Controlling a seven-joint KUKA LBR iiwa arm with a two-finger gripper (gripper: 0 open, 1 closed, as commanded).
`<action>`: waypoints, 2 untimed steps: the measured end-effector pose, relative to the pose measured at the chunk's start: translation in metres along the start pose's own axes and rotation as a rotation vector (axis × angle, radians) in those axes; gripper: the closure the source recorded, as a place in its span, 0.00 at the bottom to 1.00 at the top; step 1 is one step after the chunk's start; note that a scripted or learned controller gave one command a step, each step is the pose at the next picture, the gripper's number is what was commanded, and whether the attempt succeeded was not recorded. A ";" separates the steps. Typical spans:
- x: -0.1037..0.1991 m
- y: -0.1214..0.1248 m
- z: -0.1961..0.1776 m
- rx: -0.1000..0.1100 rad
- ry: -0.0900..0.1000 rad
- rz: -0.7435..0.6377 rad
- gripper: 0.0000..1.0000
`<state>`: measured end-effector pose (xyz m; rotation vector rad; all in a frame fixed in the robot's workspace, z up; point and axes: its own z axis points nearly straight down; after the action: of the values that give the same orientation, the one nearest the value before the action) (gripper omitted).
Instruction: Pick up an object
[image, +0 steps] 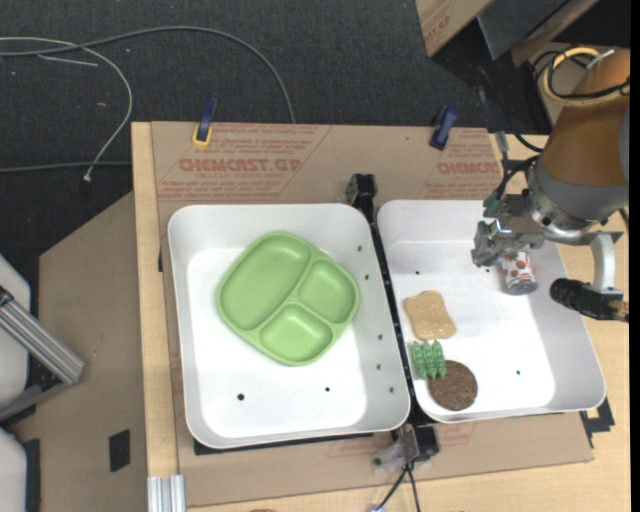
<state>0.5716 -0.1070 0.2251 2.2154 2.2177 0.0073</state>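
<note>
We cannot tell the gripper's (497, 243) finger state near the right bin's (560, 395) far edge, a small can (518, 272) just beside, open floor below.

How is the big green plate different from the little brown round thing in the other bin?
The green plate is far larger than the brown disc. The plate is pale green and smooth, split into three compartments; the disc is dark brown, speckled and undivided. The plate lies alone in the middle of the left bin, while the disc sits near the right bin's front edge, close beside a small green piece. Both lie flat, away from the gripper.
</note>
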 end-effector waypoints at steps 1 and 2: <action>0.000 0.001 -0.043 0.002 0.001 0.000 1.00; 0.045 0.020 -0.040 0.005 0.003 -0.005 1.00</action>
<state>0.5916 -0.0623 0.2654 2.2140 2.2270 0.0047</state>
